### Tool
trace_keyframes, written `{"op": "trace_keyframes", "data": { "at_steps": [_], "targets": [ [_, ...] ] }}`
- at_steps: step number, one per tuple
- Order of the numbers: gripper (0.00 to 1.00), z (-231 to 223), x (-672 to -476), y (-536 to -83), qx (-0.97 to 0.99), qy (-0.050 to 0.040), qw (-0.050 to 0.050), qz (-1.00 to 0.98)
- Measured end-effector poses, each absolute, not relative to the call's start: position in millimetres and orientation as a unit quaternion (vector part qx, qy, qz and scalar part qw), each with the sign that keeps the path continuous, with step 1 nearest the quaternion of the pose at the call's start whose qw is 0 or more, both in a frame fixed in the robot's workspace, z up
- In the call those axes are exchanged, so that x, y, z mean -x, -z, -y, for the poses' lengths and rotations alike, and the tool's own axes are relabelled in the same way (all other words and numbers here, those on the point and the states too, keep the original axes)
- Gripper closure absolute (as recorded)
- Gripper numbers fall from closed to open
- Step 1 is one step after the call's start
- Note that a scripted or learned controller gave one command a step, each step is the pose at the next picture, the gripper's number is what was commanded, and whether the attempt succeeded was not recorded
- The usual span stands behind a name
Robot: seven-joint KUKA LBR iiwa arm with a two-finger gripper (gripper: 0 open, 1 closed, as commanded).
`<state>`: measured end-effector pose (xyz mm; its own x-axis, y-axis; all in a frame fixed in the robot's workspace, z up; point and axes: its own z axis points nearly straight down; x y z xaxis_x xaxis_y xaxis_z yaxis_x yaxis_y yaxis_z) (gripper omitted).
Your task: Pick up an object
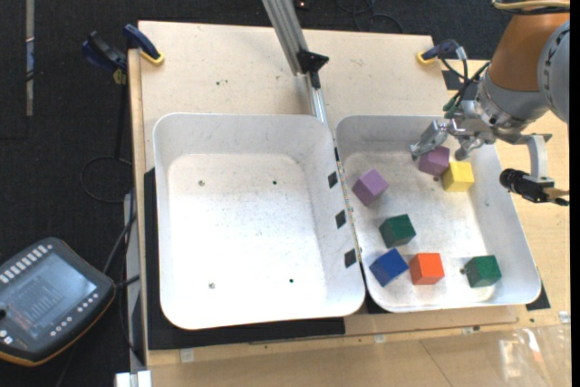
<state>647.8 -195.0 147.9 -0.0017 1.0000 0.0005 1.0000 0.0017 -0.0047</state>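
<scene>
Two white bins sit side by side on the desk (pixel 236 72); the left bin (pixel 245 213) has nothing but specks in it, the right bin (pixel 507 222) holds seven blocks. The arm (pixel 530 59) reaches over the right bin's far right corner, its fingers (pixel 450 137) spread, just above a purple block (pixel 434 161) that touches a yellow block (pixel 458 176). Nothing is gripped that I can see. It looks like the approach step. Next it would need to drop straight over the purple block and close without nudging its yellow neighbour.
</scene>
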Motion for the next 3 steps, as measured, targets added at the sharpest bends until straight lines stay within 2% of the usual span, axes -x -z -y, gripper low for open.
{"op": "trace_keyframes", "data": {
  "at_steps": [1, 2, 3],
  "targets": [
    [0.0, 194, -647.7, -95, 0.706, -0.001, 0.001, 0.708],
    [1.0, 194, -649.0, -109, 0.706, 0.0005, -0.002, 0.708],
    [1.0, 185, -656.4, -163, 0.706, 0.0018, -0.003, 0.708]
  ]
}}
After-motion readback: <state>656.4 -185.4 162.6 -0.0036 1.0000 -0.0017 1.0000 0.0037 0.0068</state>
